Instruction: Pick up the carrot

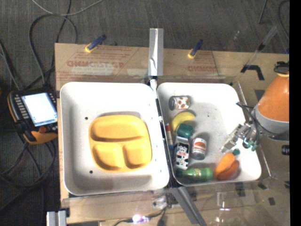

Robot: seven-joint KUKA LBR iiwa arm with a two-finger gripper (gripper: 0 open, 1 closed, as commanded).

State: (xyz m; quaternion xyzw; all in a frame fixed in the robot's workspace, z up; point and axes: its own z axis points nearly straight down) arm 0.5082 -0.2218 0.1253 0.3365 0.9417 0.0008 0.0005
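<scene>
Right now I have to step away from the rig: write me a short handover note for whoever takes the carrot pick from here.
Gripper: over the right bin, near its right wall, just above the carrot; nothing seen between its fingers.
Carrot: lying in the right bin's near right corner, beside the green bottle.
Left bin: holds the yellow divided tray.
Done: the approach only.
Left: descend, grasp the carrot, lift it.
</scene>
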